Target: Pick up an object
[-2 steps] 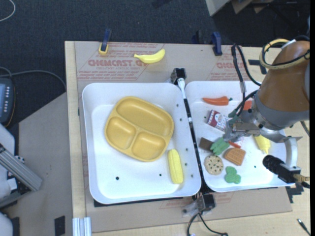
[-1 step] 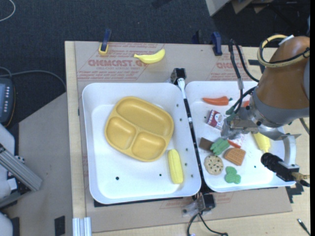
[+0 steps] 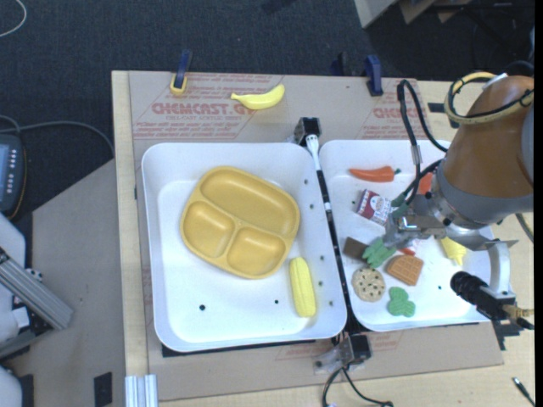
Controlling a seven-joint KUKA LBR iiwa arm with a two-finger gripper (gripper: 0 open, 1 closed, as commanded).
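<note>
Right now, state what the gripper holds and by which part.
Cannot be told: the gripper is low over the green toy in the right bin, with no clear grip visible.

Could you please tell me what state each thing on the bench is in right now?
Yellow divided tray: flat in the left bin, compartments bare.
Corn cob: lying in the left bin beside the tray.
Banana: lying on the bench behind the bins.
Carrot: lying in the right bin.
Cookie: flat in the right bin.
Gripper: low over the right bin's toys.
</note>
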